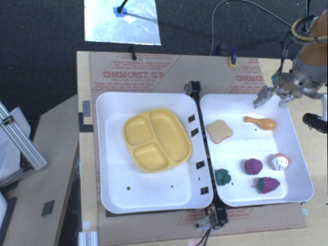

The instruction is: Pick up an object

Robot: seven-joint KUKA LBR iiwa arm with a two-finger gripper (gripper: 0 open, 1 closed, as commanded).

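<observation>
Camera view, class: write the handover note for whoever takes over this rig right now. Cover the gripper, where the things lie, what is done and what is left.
Gripper: fingers spread open, holding nothing, above the far edge of the right bin.
Right bin holds: chicken drumstick closest to the gripper, bread slice, purple ball, white speckled ball, green lump, purple grape bunch.
Left bin holds the yellow divided plate.
Done: nothing picked yet.
Left: lower onto one object, probably the drumstick, close and lift.
</observation>
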